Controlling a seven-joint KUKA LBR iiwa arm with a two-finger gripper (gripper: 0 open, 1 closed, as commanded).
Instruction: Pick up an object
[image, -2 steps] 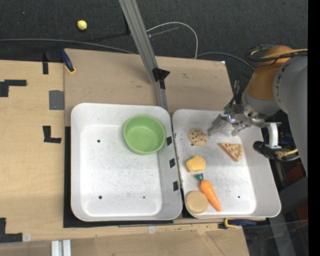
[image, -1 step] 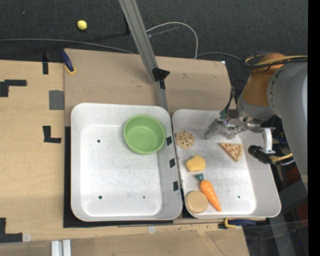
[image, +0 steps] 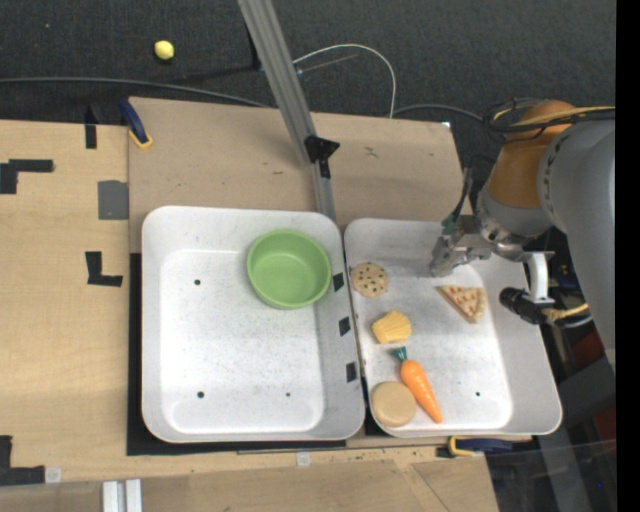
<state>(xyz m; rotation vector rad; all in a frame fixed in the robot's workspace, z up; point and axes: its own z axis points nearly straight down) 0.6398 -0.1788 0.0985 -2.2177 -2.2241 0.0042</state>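
Observation:
The right bin (image: 520, 390) holds a round cookie (image: 369, 279), a yellow corn piece (image: 392, 327), an orange carrot (image: 421, 388), a tan round bun (image: 393, 404) and a pizza slice (image: 463, 300). My gripper (image: 445, 258) hangs over the upper right part of that bin, just up and left of the pizza slice. Nothing shows between its fingers. A green bowl (image: 289, 268) sits in the left bin (image: 180, 330) near its top right corner.
A grey pole (image: 290, 95) slants down from the top to the gap between the bins. Cables run across the bench behind the bins. A small yellow ball (image: 164, 49) lies on the dark floor at the top left.

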